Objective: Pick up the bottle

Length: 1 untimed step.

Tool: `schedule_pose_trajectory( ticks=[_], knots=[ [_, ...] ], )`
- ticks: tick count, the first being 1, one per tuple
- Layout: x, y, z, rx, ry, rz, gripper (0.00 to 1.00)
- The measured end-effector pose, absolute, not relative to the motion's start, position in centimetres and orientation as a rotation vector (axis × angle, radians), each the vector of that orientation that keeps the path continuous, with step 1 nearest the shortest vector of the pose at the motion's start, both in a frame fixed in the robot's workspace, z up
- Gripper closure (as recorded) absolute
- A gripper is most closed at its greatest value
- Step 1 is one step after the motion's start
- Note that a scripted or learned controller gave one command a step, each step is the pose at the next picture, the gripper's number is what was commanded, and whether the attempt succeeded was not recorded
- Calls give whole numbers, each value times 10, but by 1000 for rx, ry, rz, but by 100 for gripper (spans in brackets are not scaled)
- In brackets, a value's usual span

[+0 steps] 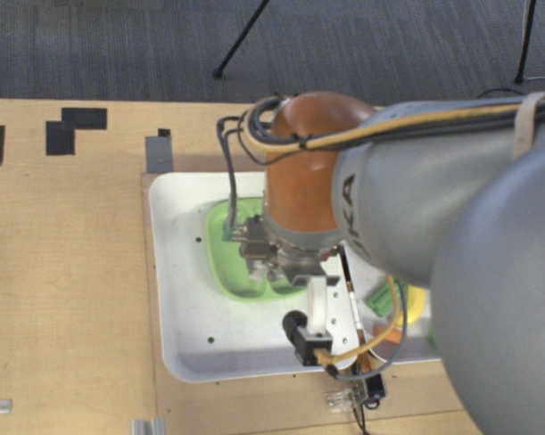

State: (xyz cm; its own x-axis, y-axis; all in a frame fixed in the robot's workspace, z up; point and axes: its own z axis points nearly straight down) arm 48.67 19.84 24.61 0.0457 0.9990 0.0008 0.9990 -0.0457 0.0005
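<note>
since the big grey arm [452, 250] hangs right over it, just a part of the bottle [230, 267] can be seen: a pale green, see-through, rounded thing that i take to be the bottle, lying flat on the floor of the white bin [181, 296], near the middle and a bit toward the far wall. the orange wrist [298, 184] sits right above the bottle's right half, and that looks like the spot for coming straight down to grab it. the jaws are tucked under the wrist, so i cannot tell if they are wide or narrow, or if they hold anything. the bottle's left end sticks out from under the arm, with bare white floor on its left and on its near side, so there is room there to slide or lift. the far wall of the bin is close behind it, so that side looks tight. over on the right, peeking out under the arm, are a small green bit [380, 299], a yellow bit [416, 301] and an orange bit [393, 335], near each other and apart from the bottle. loose wires [231, 169] loop by the wrist and could snag. the bin rests on a tan wooden counter [69, 264], which is wide and bare on the left.
</note>
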Motion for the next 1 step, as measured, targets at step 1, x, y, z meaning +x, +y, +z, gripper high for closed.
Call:
schedule_pose_trajectory(
  ticks=[1],
  knots=[
    [499, 233, 167, -2628, -1718, 3, 100]
  ],
)
